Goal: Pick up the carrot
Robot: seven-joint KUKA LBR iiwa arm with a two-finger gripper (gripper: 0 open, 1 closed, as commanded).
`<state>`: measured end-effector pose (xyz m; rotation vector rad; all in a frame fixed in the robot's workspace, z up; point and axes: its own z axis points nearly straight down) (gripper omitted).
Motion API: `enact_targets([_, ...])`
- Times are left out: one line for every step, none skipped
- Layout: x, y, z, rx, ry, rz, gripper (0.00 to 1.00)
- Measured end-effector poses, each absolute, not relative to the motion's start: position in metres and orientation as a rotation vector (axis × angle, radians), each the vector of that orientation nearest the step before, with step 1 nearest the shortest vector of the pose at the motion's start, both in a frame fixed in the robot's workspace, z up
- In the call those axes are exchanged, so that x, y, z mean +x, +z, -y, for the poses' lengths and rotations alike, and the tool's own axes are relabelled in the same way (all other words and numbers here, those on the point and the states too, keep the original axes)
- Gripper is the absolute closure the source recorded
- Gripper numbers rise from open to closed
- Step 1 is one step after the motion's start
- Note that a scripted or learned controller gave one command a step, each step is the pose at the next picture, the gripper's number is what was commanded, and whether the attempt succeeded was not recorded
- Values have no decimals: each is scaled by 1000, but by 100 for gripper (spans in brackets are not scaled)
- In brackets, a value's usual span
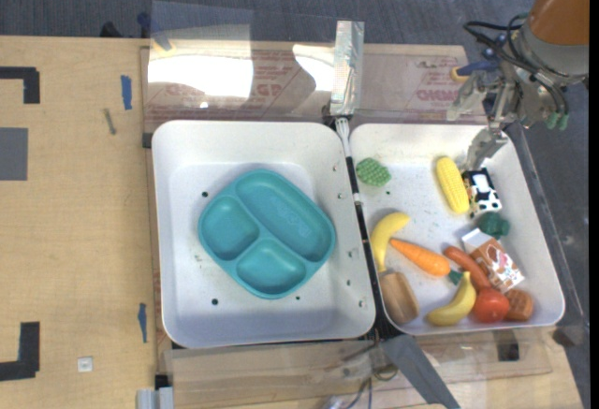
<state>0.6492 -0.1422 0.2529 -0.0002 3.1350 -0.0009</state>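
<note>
Here the wooden tabletop [65,239] carries two shallow white bins side by side: the left white bin [178,304] holds a teal plastic tray with three compartments [267,231], and the right white bin [538,239] holds a crowd of toy foods. The grey arm with the orange band [562,9] reaches in at the upper right, and its two-finger pincer [487,147] hangs over the far right corner of the right white bin, just above the yellow toy corn cob [452,183] and a small black-and-white cow-pattern carton [483,193]. Whether the pincer is spread or pressed together I cannot tell, and nothing is visibly between its tips. The orange toy carrot with a green stub [423,258] lies lower in that bin, well apart from the pincer, toward the near-left of it. Its long axis runs at a slant, tip up-left near the yellow toy banana [387,235], green end down-right touching a red toy sausage [471,269]. By my judgement the pincer must travel down-left and close across that slanted axis, where neighbours crowd both ends
</note>
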Motion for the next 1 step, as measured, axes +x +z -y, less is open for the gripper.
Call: enact_targets([634,94,102,400,2,-3116,0])
